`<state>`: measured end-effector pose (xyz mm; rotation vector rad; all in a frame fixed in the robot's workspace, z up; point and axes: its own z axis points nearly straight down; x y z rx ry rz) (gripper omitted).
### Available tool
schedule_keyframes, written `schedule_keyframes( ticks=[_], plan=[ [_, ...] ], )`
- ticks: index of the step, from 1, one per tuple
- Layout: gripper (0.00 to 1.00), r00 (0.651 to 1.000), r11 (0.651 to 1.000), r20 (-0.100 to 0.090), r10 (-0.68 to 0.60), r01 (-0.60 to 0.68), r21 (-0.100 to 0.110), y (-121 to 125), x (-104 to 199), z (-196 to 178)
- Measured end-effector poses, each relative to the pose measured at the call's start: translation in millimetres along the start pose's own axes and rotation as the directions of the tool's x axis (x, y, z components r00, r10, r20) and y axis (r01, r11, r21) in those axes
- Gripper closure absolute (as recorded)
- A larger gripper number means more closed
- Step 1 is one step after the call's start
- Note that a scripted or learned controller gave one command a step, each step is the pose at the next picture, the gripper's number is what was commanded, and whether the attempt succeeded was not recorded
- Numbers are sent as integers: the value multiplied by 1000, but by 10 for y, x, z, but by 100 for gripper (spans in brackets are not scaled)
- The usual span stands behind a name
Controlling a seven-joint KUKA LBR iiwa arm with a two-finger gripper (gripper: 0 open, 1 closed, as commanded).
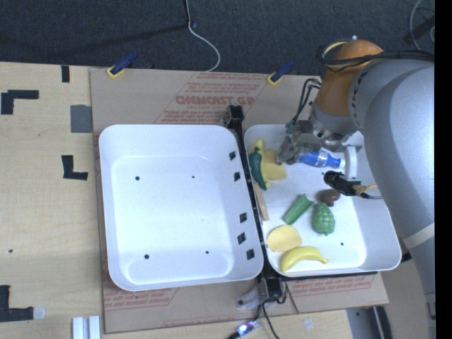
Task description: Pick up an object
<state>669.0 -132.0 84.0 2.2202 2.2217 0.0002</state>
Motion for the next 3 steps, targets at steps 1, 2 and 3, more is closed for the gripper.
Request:
schedule_keyframes(
  ticks=[1,2,3],
  plan=[
    [100,1000,1000,1,-3,3,1,-3,385,-10],
    [100,1000,1000,-2,-6,6,-8,-583,1091,-1075],
    [100,1000,1000,-2,-3,3,5,-1103,1384,-1140]
  ],
)
